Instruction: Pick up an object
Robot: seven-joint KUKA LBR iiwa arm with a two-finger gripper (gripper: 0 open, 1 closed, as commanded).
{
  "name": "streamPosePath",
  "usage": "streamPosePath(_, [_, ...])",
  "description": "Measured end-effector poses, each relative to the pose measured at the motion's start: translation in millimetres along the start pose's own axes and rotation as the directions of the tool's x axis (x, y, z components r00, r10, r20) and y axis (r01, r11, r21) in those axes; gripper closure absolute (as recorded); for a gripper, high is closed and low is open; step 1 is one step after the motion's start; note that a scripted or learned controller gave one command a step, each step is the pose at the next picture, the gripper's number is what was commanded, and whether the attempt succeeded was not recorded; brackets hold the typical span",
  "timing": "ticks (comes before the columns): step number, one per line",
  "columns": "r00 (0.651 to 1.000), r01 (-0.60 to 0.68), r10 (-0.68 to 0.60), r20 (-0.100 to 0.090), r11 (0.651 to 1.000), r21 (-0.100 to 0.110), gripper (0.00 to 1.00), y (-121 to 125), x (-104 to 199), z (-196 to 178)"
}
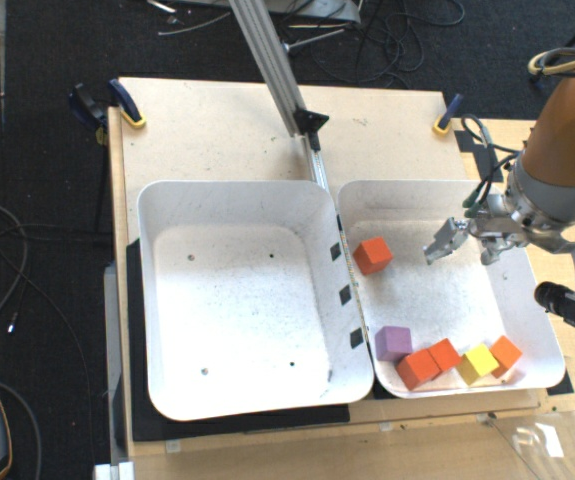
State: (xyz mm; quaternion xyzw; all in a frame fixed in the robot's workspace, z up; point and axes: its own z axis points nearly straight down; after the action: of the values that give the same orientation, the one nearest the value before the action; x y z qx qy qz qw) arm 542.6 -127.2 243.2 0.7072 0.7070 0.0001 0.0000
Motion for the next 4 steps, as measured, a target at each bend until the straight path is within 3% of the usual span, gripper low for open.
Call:
streamPosePath(1, [1.0,0.003,-0.003,-0.002,1.0,0.008,0.0,19,24,127])
streamPosePath(2, [1.0,0.006,-0.006,0.002,1.0,-0.008,0.0,92,26,98])
streamPosePath(3, [1.0,0.008,-0.008,-0.003,1.0,-0.003,0.0,17,77,26])
streamPosePath(4, [1.0,0.006,-0.006,0.0,1.0,-0.001,1.0,18,75,20])
